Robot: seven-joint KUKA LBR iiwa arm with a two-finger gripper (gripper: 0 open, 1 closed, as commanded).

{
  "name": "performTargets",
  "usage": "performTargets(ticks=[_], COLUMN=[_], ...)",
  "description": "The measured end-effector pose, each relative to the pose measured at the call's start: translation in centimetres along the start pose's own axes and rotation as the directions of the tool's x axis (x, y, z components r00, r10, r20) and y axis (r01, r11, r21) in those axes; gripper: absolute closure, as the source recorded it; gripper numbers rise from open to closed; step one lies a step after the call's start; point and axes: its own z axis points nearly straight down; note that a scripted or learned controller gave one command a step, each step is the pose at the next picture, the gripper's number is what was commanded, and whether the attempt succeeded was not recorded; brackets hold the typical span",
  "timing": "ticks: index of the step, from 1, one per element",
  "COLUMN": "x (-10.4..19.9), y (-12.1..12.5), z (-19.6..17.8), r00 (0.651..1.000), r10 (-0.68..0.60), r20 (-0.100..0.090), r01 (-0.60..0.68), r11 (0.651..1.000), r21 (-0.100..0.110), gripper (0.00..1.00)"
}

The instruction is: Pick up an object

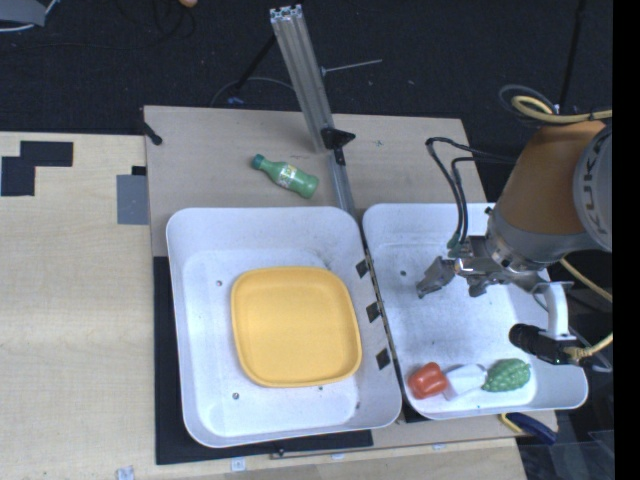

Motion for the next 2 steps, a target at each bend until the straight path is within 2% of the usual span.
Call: performTargets(ticks=[1,2], x=[0.2,0.0], y=[-0.2,-0.1], z=[4.3,3.1], r00=[1.0,1.0], r10=[0.0,0.003], r20=[0.0,0.001], r01=[0.0,-0.003], r11=[1.0,1.0], r21=[0.0,-0.004], gripper=[0.0,1.0])
